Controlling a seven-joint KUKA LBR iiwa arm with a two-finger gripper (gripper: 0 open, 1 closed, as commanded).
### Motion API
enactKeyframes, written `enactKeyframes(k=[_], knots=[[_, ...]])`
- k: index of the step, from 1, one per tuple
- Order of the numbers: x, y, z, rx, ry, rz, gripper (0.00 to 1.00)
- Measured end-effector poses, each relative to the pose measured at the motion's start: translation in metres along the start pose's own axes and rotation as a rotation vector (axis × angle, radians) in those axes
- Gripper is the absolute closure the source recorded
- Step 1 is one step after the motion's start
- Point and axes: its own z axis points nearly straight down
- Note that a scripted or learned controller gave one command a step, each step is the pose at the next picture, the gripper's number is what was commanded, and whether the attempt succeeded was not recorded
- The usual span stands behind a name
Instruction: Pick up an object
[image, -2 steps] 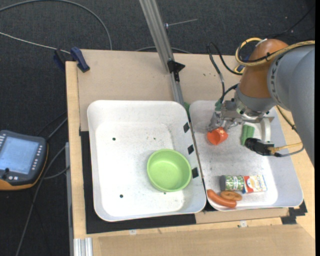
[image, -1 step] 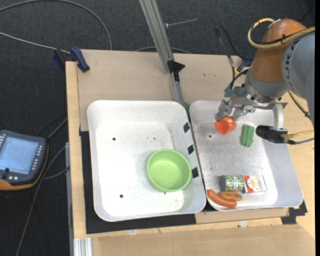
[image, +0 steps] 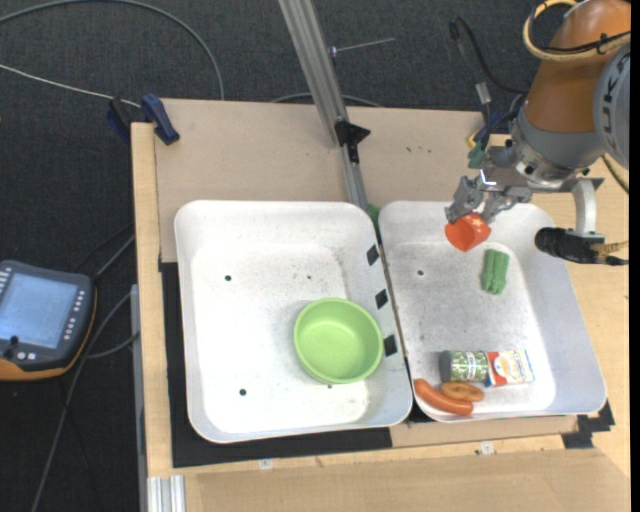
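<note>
Flanking tool (image: 478, 207): green block (image: 494, 271) (right bin (image: 570, 330)), green bowl (image: 338, 340).

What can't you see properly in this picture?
- Camera view: the gripper sits over the red-orange object; too small to tell whether it holds it.
- The small carton: label too blurred to read.
- The arm: cut off by the top-right edges.

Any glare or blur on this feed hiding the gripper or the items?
Camera view: even lighting, soft shadows; mild wash-out on the right bin rim. The gripper looks slightly soft, an orange-red object at its tip. The green bowl and green piece are sharp.
</note>
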Motion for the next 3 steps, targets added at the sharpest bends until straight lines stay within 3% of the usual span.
enactKeyframes(k=[1, 3], knots=[[0.000, 0.001, -0.046, -0.001, 0.000, 0.000, 1.00], [0.084, -0.038, -0.015, 0.004, 0.001, -0.003, 1.00]])
